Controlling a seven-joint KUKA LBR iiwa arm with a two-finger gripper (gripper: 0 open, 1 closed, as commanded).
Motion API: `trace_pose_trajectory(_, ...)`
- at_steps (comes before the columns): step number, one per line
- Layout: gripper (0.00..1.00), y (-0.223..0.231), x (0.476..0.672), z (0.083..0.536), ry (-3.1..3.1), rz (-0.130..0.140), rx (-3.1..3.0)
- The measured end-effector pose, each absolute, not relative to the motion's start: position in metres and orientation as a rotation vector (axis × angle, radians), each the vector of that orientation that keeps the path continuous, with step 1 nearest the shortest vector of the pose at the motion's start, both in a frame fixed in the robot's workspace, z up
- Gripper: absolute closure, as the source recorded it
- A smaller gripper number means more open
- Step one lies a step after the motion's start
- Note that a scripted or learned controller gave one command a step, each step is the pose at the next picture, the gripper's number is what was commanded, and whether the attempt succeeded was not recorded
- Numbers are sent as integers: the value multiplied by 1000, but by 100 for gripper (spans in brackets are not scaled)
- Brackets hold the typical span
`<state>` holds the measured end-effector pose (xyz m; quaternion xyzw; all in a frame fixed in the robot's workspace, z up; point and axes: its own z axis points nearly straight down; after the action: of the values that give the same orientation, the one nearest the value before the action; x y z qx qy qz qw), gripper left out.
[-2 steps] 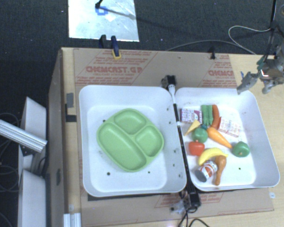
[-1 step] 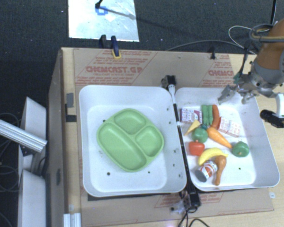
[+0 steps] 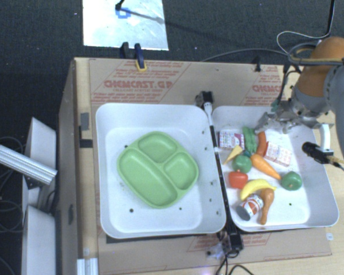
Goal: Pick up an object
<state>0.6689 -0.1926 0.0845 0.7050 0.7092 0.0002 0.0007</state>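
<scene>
Several toy foods are crowding the right bin (image 3: 327, 205): a can (image 3: 247, 208) and banana (image 3: 255, 187) nearest, a carrot (image 3: 266, 167) farther back. Behind them, the end effector (image 3: 277, 119) is hovering over that pile, presumably choosing; I cannot tell its state.

dark carpet floor (image 3: 34, 33); pale sheet (image 3: 125, 16) on it

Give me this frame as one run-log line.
arm: over right bin far edge | gripper: above toy food pile | held: nothing visible | left bin: green tray
</scene>
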Motion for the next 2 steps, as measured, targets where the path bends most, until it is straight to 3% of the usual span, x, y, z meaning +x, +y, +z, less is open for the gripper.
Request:
trace_pose_trajectory(1, 100, -193, 671, 97, 2227, 3, 2207)
trace_pose_trajectory(2, 100, -73, 642, 216, 2224, 7, 2214)
